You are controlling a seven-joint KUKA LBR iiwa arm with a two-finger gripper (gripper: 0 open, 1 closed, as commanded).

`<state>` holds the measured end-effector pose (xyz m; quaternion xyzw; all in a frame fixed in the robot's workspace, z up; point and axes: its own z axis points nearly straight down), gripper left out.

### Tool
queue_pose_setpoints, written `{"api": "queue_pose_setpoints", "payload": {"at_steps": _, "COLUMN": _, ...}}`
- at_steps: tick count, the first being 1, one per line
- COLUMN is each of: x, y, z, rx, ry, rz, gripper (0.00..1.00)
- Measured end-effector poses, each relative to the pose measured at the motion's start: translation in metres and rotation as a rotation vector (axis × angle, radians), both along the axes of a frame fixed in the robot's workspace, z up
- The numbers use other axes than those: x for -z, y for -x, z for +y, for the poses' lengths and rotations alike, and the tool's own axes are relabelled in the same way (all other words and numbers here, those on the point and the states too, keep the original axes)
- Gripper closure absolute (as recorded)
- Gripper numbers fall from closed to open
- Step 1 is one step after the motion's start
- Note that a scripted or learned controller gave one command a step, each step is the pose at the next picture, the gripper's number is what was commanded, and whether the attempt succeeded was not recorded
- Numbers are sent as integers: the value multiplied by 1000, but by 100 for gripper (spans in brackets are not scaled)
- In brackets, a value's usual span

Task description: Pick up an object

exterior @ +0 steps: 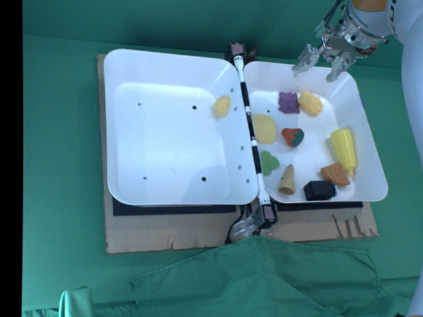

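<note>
Toys [303, 137] in right bin [370, 187], left bin [165, 150] one

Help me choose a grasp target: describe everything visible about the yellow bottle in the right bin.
The yellow bottle looks like smooth plastic, a toy squeeze bottle with a wide body that tapers to a narrower end pointing toward the bin's near side. It lies flat on the floor of the right bin, close to the right wall. Its narrow end sits against or just beside the orange waffle piece. Nothing grips it; the end effector hovers at the bin's far rim.
</note>
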<state>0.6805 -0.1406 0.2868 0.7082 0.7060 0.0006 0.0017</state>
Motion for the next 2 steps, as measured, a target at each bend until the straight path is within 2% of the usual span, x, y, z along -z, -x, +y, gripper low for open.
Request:
{"api": "queue_pose_setpoints", "payload": {"at_steps": 1, "x": 80, "y": 7, "z": -3, "rx": 0, "ry": 6, "rz": -12, "gripper": 0}}
{"api": "queue_pose_setpoints", "payload": {"at_steps": 2, "x": 24, "y": -23, "z": 42, "rx": -5, "ry": 0, "rz": -10, "gripper": 0}}
